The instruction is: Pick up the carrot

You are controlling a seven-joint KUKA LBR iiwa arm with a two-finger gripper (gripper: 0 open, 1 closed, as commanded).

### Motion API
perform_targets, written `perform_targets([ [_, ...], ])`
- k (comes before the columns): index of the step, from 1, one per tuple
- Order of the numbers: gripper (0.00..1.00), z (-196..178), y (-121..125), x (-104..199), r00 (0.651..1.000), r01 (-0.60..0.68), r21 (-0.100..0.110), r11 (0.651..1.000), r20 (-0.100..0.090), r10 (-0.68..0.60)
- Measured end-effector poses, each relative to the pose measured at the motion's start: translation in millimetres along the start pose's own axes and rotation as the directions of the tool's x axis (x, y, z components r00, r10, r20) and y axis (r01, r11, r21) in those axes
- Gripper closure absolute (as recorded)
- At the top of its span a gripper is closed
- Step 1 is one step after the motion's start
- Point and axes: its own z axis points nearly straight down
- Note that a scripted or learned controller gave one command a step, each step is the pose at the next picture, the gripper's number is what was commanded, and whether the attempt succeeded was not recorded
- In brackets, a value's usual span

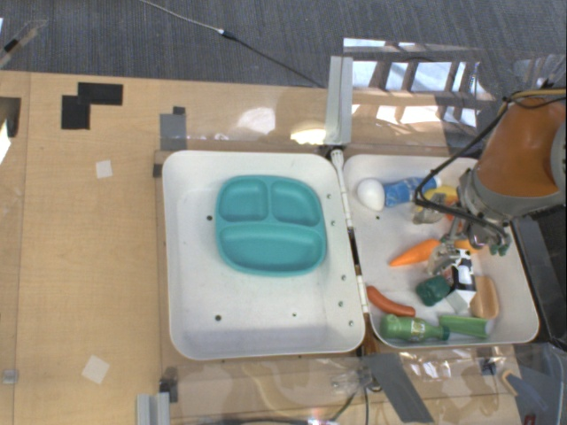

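With the gripper [456, 253] poised at the carrot's [415, 254] 3 o'clock end, finger opening indiscernible, centre it over the carrot's thick middle before closing.

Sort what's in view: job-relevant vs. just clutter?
Job:
- carrot, in the right bin
- pincer, just right of the carrot's thick end

Lying about:
- teal divided plate in the left bin
- white egg
- red chili pepper
- green bottle
- bread roll
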Motion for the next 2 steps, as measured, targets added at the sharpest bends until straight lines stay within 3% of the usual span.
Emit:
perform_targets([
  [1, 0.00, 8.9, 8.2, 45.8, 1.000, -0.019, 0.001, 1.000, 0.000, 0.019],
  [2, 0.00, 9.5, 51.6, 19.0, 0.928, -0.372, -0.001, 0.928, -0.001, 0.372],
])
